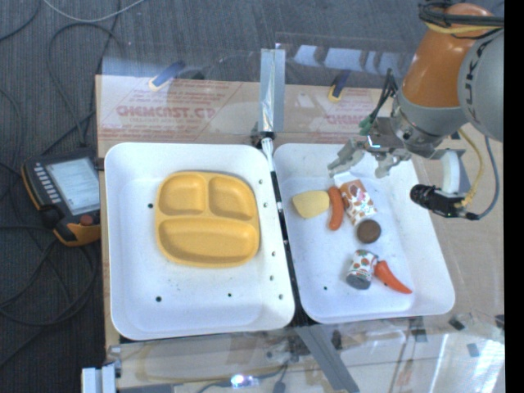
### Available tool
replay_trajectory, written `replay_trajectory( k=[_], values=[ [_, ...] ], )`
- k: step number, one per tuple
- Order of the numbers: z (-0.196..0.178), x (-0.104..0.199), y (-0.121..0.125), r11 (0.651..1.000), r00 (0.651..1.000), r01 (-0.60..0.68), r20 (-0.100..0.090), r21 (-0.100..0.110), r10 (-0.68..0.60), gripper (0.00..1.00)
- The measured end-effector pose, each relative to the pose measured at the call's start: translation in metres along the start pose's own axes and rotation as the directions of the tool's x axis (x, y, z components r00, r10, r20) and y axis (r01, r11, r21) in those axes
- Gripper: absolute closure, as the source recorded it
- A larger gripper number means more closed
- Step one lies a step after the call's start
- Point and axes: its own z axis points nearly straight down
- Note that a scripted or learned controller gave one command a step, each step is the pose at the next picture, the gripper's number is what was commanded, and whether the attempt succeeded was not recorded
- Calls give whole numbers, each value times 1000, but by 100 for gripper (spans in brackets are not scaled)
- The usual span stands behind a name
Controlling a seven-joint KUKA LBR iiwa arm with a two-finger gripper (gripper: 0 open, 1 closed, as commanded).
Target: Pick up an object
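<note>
Inside the right bin lie the candidate objects, clustered mid-bin: a pale yellow rounded piece nearest the divider, an orange sausage-shaped piece touching its right side, and a red-and-white patterned packet just beside that. Below the packet sits a small brown round piece. Further toward the front edge, a small patterned can lies tilted, with an orange carrot-shaped piece touching its right. None of them is lifted; all rest on the bin floor. Gripper hovers over the bin's far end, just above the packet and sausage, fingers spread apart, nothing between them. Grey arm with orange band comes in from upper right. Left bin holds a yellow three-compartment tray, flat, centred. Handheld control pendant sits on the floor, left of the bench.
</note>
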Motion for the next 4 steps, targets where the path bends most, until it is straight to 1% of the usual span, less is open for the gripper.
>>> replay_trajectory(
  k=[1,2,3,4],
  values=[
    [105,-29,11,961,962,-274,2,-34,274,0],
    [143,-62,20,935,935,-354,-2,-11,354,0],
    [133,-62,20,936,936,-352,0,-10,352,100],
    [28,-15,-40,948,948,-318,-1,1,318,100]
  ],
)
